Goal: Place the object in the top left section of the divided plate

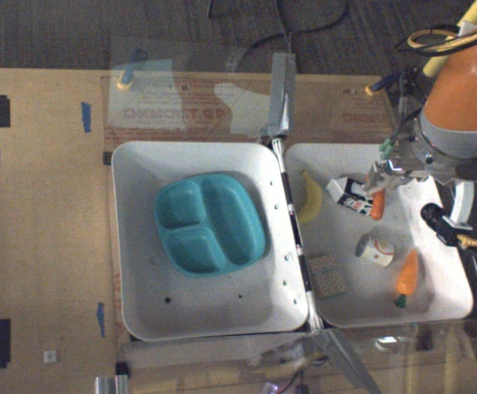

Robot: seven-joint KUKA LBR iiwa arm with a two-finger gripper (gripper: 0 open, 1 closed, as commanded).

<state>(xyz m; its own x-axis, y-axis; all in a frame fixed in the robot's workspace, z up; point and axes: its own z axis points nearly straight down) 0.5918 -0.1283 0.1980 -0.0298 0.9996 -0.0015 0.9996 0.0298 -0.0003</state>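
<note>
A teal divided plate (161, 220) lies in the left bin (131, 302), with nothing in its three sections. My gripper (383, 180) hangs over the upper part of the right bin (456, 302). A small orange-red piece (377, 206) sits right below the gripper, beside a white and black carton (350, 195). Whether the gripper is touching that piece cannot be made out from this angle.
The right bin also holds a yellow banana (310, 197) against its left wall, a small white can (375, 250), an orange carrot (407, 276) and a tan square pad (329, 276). A metal divider (291, 220) separates the two bins.
</note>
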